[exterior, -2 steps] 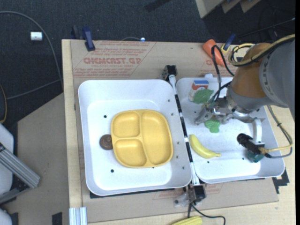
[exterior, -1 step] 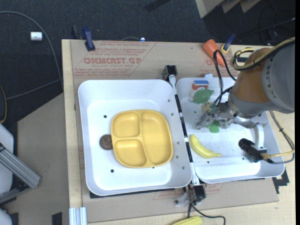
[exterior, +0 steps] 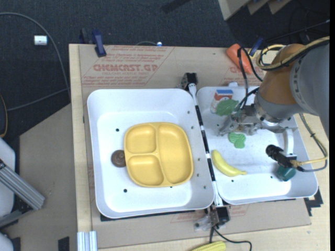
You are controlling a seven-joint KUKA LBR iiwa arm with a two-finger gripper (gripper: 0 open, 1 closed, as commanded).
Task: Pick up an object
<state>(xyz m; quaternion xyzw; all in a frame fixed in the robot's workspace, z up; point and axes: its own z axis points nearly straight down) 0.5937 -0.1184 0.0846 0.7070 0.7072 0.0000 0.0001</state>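
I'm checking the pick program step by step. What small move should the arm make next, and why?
Probably a short descent onto the small green piece. The gripper hangs just above it in the right bin, with nothing visibly held, while the banana lies farther toward the bin's near edge.

Dark grey carpet floor (exterior: 42, 77), tan wooden bench (exterior: 157, 61), trailing cable (exterior: 52, 41)
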